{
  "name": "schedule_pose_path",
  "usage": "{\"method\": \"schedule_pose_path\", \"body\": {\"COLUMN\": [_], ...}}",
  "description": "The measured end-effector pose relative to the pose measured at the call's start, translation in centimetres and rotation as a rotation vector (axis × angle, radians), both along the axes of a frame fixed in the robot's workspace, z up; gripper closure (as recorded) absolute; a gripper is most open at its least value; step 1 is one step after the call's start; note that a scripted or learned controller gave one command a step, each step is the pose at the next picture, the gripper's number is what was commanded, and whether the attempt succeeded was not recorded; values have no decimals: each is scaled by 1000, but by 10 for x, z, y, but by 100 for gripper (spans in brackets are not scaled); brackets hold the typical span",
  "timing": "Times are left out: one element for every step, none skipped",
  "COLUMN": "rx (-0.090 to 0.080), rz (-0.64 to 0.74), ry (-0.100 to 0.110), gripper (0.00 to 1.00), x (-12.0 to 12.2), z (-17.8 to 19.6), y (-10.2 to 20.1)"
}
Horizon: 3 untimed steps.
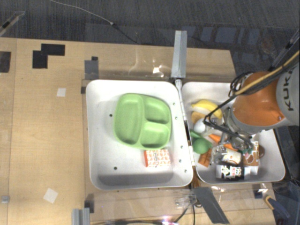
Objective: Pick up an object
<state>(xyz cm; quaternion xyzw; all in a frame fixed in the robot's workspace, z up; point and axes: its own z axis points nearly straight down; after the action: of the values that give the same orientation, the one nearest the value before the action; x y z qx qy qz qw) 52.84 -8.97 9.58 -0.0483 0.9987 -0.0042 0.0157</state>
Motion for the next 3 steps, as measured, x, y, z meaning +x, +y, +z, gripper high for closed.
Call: {"method": "schedule_pose_path", "body": {"rx": [-1, 1, 0], "rz": [4, 130, 94], "ry": [-5, 12, 17], "gripper": [100, 100, 100], "x": [2, 74, 98], "z": [14, 189, 245], "y": [1, -20, -97]}}
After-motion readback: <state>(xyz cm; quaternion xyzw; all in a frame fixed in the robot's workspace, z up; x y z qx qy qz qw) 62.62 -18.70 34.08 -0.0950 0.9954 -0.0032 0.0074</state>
